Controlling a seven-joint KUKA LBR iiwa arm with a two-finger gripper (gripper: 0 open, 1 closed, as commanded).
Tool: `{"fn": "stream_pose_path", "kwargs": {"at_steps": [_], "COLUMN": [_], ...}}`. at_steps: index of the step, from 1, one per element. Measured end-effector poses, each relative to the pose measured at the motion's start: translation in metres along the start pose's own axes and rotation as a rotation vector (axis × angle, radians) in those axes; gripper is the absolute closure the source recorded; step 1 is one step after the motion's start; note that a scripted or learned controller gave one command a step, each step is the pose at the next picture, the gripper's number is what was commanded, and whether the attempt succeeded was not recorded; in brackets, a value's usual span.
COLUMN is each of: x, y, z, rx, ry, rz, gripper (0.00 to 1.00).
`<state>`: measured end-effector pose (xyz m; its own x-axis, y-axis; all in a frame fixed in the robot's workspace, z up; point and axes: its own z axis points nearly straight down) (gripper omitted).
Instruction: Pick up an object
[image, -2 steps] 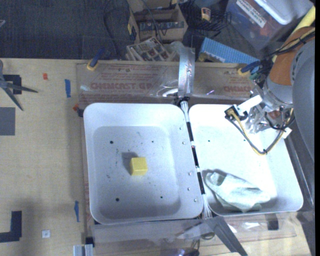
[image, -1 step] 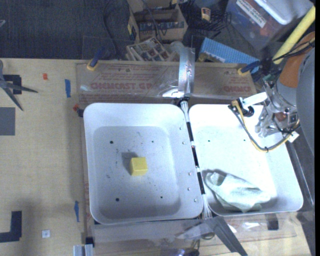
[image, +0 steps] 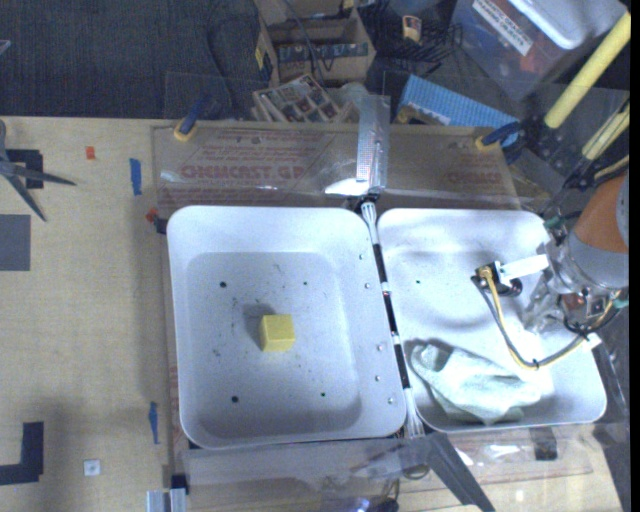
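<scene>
A small yellow block (image: 278, 332) lies near the middle of the left bin (image: 200, 250). In the right bin (image: 440, 245), a crumpled pale cloth with a greenish tint (image: 473, 381) rests against the front wall. My gripper (image: 547, 306) hangs over the right side of the right bin, above and to the right of the cloth and apart from it. Nothing shows between it and the bin floor. The yellow block is far to its left, across the divider.
A raised rim (image: 385, 310) separates the two bins. Cardboard sheets (image: 260, 165) lie behind the bins, with blue clamps at their corners. The wooden bench top (image: 80, 300) stretches to the left, bearing small black fixtures.
</scene>
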<state>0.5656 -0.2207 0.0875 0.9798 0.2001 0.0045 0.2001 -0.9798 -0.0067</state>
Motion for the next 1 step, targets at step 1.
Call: {"fn": "stream_pose_path", "kwargs": {"at_steps": [1], "x": [0.0639], "y": [0.0139], "z": [-0.0771], "rx": [-0.006], "ry": [-0.005], "rz": [-0.003], "gripper": [1.00]}}
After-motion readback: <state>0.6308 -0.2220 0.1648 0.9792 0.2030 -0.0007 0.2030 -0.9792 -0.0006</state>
